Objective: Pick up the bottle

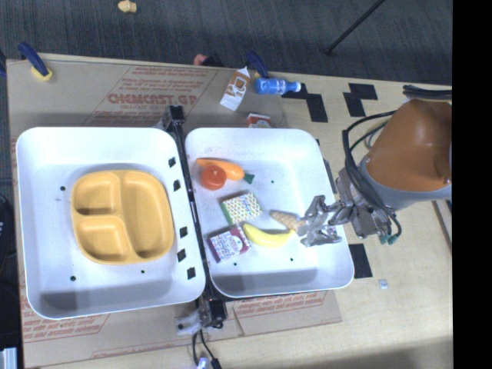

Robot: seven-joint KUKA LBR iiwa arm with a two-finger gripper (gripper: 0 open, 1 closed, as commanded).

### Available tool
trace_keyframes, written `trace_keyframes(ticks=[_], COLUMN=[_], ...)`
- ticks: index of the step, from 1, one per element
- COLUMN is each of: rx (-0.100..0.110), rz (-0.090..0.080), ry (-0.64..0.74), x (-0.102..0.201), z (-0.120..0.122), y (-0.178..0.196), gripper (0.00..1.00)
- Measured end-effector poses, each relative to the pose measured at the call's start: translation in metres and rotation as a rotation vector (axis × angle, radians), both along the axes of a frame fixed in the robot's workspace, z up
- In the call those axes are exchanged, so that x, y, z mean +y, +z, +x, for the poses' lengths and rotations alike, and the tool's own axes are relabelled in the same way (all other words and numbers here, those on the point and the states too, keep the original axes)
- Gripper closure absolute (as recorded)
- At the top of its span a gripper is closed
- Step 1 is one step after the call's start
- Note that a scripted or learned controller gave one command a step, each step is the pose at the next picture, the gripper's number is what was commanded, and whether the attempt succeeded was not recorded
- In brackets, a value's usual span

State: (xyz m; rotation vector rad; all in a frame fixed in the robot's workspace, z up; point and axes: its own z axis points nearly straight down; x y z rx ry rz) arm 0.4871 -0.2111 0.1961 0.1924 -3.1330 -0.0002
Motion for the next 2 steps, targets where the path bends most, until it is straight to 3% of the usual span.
trace_keyframes(ticks=[1, 2], rx=[-0.004, -0.005], rz=[-0.001, -0.001], ry=[-0.260, 0.144], x=[0.000, 0.000], z=[-0.006, -0.010], y=[0.021, 0.056], gripper=[1.00, 1.00])
